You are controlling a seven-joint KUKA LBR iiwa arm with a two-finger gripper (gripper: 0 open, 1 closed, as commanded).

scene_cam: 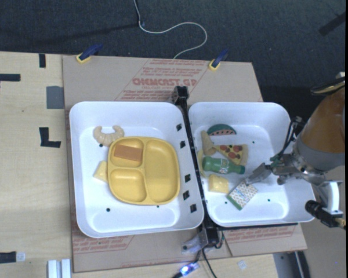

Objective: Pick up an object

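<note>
The claw (256, 175) hangs low in the right bin (278, 117) just beside the speckled packet (242, 194), likely lining up on that loose outer piece of the food pile, its grip state I cannot tell.

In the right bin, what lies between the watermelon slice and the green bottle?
In the camera view, a pizza slice lies between the watermelon slice and the green bottle, with a tan toy piece beside it toward the divider.
</note>
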